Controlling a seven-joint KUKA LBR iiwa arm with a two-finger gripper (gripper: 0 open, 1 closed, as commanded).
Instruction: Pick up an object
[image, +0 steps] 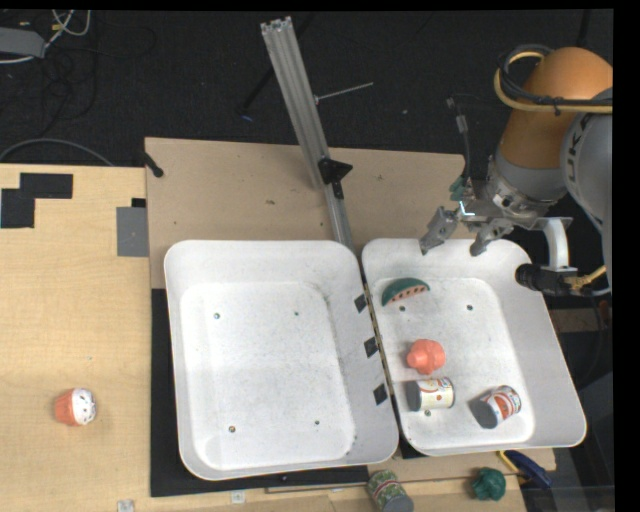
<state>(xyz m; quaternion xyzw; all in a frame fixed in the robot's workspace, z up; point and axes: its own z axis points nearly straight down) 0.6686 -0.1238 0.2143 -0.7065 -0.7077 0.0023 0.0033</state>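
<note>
Hand (458, 234) open above right bin (530, 300)

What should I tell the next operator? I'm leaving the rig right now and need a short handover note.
Pincer: open, holding nothing, raised over the back rim of the right bin.
In the right bin: a watermelon slice near the back left, a red toy in the middle, a small can in front of it, and a second can lying at the front right.
Outside the bins: a red and white ball on the bench at far left, a green toy at the front edge.
Done: nothing picked up.
Left: choose an object, descend, grasp, lift.
</note>
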